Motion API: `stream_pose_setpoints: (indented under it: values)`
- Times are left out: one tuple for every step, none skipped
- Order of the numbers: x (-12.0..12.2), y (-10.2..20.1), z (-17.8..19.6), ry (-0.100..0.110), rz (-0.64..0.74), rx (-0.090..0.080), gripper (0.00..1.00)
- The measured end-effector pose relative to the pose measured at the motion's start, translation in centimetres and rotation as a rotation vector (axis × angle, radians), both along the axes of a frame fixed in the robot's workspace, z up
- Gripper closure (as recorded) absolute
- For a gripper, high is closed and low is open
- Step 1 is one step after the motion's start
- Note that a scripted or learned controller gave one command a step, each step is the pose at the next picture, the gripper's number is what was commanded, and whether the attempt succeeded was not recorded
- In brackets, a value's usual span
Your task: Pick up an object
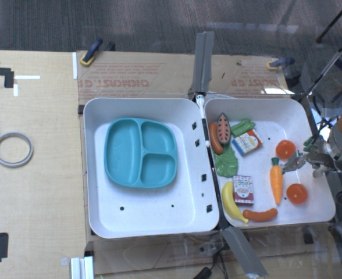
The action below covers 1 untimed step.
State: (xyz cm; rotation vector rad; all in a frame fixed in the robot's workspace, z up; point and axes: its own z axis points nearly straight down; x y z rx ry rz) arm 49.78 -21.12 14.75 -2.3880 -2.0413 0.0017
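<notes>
Camera view from above finds the gripper point(295, 163) low over the right side of the right bin point(258, 112), its metal fingers pointing left; how wide they stand cannot be told, and nothing is seen between them. Just left of the tips lies the orange carrot point(276, 181), upright in the picture with its green top near the gripper. Just above the tips sits one orange-red ball point(285, 149), and just below them a second orange-red ball point(297, 193); the tips lie between the two without clearly touching either.

Further left in that bin are a small red-and-white box point(243, 190), a yellow banana point(231, 204) curving along the lower left corner, and a reddish sausage point(260, 215) lying flat near the bottom wall, just beside the banana's tip. Above them lies a green leafy piece point(226, 163), a blue-and-white carton point(246, 143), a green pepper-like piece point(242, 127), a watermelon slice point(223, 130) and a second sausage point(215, 138) against the bin's left wall. The things crowd the left and middle of the bin; the top right corner shows bare white floor.

The left bin point(95, 173) holds a teal divided plate point(141, 153) set toward its upper left, with bare floor below and to its right. Both bins touch along a shared middle edge. On the wooden bench point(37, 202) well to the left lies a roll of tape point(11, 149).
</notes>
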Motion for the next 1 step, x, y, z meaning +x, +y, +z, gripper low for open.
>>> stream_pose_setpoints:
  values:
    - [-0.46, 4.65, -5.66, 0.001, 0.258, 0.002, 0.0]
